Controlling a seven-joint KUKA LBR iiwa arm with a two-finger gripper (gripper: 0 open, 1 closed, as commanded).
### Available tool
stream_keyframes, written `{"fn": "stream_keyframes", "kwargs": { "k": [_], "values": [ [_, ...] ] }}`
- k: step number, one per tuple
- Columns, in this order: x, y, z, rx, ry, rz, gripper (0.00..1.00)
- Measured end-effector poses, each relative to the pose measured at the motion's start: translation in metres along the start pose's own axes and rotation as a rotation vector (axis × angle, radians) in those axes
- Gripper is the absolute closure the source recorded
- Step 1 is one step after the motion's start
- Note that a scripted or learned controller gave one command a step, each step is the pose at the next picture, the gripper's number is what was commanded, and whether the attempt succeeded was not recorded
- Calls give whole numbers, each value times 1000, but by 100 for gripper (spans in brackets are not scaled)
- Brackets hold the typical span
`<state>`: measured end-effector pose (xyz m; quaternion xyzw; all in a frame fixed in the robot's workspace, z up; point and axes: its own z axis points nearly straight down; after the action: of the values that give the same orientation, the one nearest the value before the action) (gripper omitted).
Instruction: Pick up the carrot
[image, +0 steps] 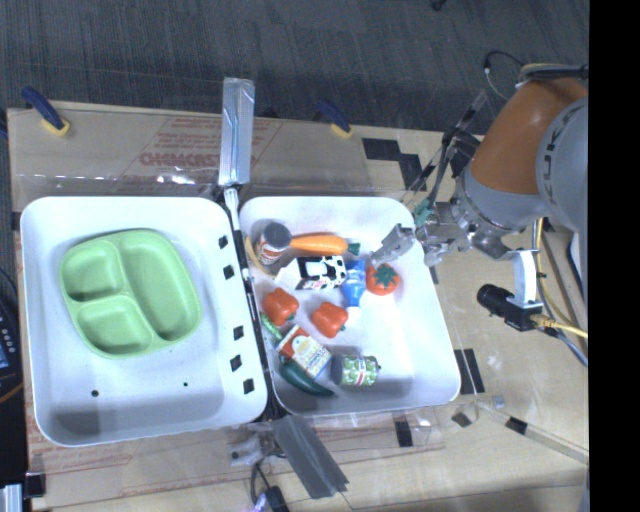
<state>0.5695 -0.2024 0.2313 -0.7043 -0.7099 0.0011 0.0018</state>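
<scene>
Claw (400, 243) near carrot (318, 243), grip state: can't tell. Risk: crowded bin, could nudge tomato (381, 280) or grab the can (270, 243).

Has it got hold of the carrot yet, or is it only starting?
Nothing looks done yet. The carrot lies in the right bin, near its far edge, beside a can. The gripper is over that bin, to the carrot's right, with nothing between its fingers. Reaching the carrot, grasping it and lifting it are all left.
</scene>
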Motion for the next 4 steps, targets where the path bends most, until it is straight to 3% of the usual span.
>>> {"fn": "stream_keyframes", "kwargs": {
  "k": [1, 2, 3, 4],
  "values": [
    [54, 88, 28, -2, 0, -164, 0],
    [73, 35, 83, 1, -1, -200, 0],
    [73, 35, 83, 0, -1, -200, 0],
    [38, 86, -21, -5, -4, -398, 0]
  ]
}}
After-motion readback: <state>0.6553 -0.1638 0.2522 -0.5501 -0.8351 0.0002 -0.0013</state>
